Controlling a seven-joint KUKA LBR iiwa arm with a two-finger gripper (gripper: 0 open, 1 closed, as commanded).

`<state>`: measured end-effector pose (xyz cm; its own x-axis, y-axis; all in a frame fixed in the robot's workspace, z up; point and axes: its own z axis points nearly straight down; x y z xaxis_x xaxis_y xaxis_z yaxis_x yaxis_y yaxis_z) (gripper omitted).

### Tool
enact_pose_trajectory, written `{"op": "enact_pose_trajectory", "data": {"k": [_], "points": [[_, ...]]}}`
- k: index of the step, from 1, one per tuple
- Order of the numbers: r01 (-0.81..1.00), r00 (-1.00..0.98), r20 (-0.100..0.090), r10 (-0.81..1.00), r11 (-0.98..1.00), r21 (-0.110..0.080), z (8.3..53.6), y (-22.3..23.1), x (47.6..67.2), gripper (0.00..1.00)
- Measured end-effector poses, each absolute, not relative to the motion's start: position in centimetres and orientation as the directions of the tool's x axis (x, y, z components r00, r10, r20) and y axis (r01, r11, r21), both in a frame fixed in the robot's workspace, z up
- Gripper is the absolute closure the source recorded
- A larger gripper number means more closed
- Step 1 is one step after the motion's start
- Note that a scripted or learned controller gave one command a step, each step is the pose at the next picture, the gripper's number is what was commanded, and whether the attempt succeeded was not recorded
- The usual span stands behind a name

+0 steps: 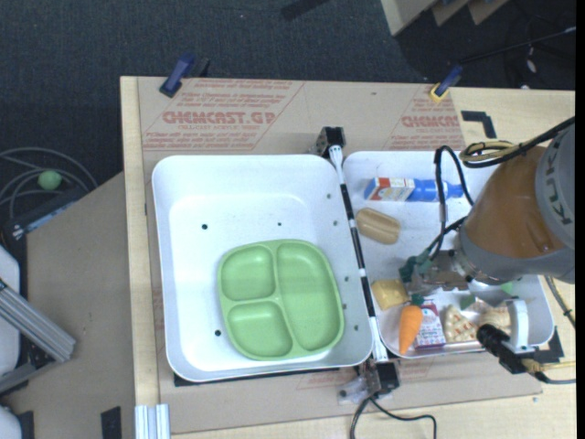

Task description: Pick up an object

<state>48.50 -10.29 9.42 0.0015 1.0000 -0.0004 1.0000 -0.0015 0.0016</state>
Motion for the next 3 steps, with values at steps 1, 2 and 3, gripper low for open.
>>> {"op": "enact_pose_trajectory", "data": {"k": [1, 2, 3], "points": [[1.000, 0.001, 0.000, 1.000, -0.001, 0.001, 9.4, -10.3, 48.5, 0.00], [1.000, 0.001, -0.004, 1.000, -0.001, 0.007, 8.7, -10.4, 54.8, 0.00], [1.000, 0.002, -0.004, 1.000, -0.002, 0.007, 8.7, -10.4, 52.0, 0.00]]}}
